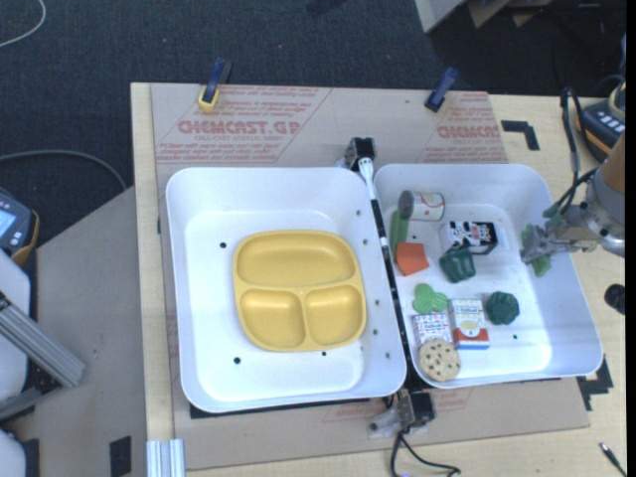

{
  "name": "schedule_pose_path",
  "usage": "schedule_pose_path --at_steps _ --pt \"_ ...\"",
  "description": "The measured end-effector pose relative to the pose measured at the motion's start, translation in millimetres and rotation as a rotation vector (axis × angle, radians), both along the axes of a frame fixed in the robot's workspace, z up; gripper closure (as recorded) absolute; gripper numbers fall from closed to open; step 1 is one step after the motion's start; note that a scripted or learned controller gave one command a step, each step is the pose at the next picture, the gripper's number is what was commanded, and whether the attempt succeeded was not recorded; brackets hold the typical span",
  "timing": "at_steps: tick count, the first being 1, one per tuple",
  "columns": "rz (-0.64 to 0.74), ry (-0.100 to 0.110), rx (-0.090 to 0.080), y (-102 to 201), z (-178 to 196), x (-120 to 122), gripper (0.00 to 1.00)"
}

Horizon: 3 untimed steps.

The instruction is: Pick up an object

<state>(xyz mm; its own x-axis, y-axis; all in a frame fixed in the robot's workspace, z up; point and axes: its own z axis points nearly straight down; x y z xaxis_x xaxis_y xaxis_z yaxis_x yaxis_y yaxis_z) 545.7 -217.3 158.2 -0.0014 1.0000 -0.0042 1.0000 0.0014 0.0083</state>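
Note:
My gripper [540, 249] hangs over the right side of the right bin [562, 318], reaching in from the right edge. It is shut on a small light-green piece [542, 263] that shows between its fingertips. To its left in the same bin lie a dark green pepper [458, 264], an orange block [411, 258], a black-and-white item [470, 235], a dark green broccoli [502, 307], a light green toy [429, 298], a small carton [468, 323] and a cookie [438, 360].
A grey-green stick [402, 217] and a white cup [429, 205] lie at the right bin's back left. The left bin [199, 296] holds a yellow divided plate [298, 289]. Clamps [211, 85] sit at the board's far edge.

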Motion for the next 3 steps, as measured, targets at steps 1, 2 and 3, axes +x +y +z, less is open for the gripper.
schedule_pose_path --at_steps 1,2,3 --pt "-0.001 0.002 0.001 1 48 -7 1.0" --pt "-0.001 0.003 0.001 1 68 -6 1.0" --pt "0.003 0.011 0.007 48 59 -13 1.0"
